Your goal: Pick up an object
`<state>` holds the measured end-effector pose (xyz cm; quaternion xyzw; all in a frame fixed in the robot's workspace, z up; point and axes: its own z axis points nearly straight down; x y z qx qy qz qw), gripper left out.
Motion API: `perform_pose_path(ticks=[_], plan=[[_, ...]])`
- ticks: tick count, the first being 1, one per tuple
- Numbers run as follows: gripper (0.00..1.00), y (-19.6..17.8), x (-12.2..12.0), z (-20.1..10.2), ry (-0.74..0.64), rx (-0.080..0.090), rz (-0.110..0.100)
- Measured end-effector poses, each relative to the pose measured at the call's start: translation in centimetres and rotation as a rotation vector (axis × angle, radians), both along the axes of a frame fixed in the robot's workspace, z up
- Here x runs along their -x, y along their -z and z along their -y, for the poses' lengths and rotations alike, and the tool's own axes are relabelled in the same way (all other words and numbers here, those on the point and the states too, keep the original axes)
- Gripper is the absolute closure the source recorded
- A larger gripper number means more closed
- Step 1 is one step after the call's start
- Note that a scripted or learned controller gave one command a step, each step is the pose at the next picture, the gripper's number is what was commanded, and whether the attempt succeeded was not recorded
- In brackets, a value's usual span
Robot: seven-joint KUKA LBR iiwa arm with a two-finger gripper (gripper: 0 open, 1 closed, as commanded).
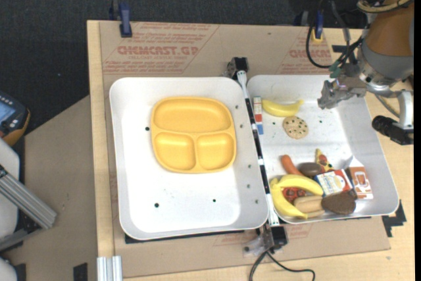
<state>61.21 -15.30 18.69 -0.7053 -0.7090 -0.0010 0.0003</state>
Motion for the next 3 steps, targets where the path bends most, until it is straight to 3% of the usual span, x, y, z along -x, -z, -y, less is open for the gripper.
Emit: perform_pose_path(ticks=[1, 2, 3], plan=[[1.0, 3.8, 4.9, -1.9, 0.006, -0.001, -0.008], [0.0, 3.6, 4.6, -1.7, 0.006, 0.002, -0.001], [0.0, 10.7, -1.8, -5.0, 0.0, 0.001, 0.0]])
